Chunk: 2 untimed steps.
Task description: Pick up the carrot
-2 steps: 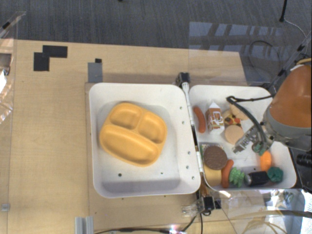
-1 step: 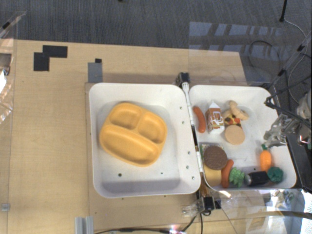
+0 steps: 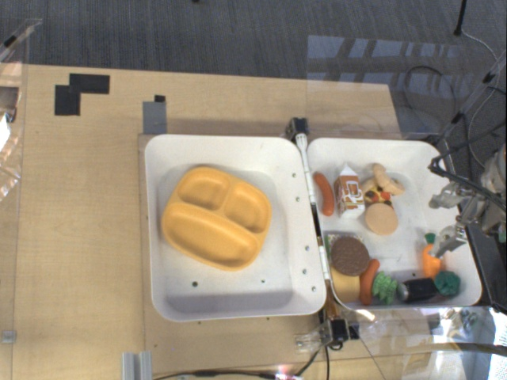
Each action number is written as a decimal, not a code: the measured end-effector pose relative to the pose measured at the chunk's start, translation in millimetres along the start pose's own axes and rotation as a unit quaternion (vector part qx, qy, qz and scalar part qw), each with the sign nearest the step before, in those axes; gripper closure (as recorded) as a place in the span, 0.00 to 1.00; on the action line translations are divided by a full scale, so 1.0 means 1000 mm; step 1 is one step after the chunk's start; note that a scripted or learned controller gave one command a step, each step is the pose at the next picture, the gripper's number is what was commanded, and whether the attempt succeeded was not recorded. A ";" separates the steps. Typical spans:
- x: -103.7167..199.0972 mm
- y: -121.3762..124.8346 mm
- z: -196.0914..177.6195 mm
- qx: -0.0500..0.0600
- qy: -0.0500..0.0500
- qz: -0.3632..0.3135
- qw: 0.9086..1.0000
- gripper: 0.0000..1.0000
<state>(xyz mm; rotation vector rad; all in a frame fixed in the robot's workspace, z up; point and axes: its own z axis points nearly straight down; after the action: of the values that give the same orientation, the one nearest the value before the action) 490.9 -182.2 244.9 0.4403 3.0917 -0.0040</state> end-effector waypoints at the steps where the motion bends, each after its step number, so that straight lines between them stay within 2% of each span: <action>1: -0.004 -0.023 0.115 -0.001 0.004 -0.138 0.990 0.00; 2: -0.011 -0.016 0.138 -0.004 0.001 -0.365 0.931 0.00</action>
<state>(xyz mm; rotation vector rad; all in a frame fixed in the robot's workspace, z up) 499.6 -201.2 107.1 -0.7199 3.0428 -0.0025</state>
